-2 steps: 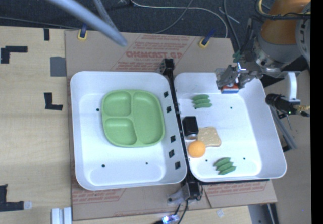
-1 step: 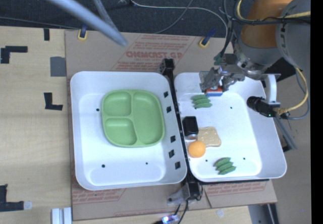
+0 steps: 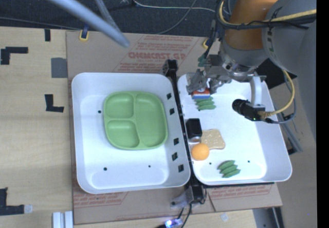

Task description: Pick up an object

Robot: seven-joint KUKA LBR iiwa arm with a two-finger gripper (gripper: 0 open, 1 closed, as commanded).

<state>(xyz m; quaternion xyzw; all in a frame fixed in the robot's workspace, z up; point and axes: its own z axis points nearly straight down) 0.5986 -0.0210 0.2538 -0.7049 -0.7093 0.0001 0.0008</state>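
Note:
My gripper [image 3: 202, 87] hangs low over the far left part of the right bin [image 3: 267, 142]. Directly beneath it lies a small red and blue object [image 3: 201, 95], partly hidden by the gripper, and whether the two touch cannot be made out. A green pea pod [image 3: 205, 104] lies just in front of that object. Nearer the bin's front sit a tan toast-shaped piece [image 3: 214, 139], an orange ball [image 3: 200, 152] touching it, and a second green pod [image 3: 229, 168].
A green divided plate [image 3: 135, 120] lies in the left bin [image 3: 87, 119]. A black block [image 3: 194, 128] sits by the divider between the bins. A black cable end [image 3: 245, 108] hangs over the right bin. The grey arm and its orange band [image 3: 257, 11] stand above the bin's far right.

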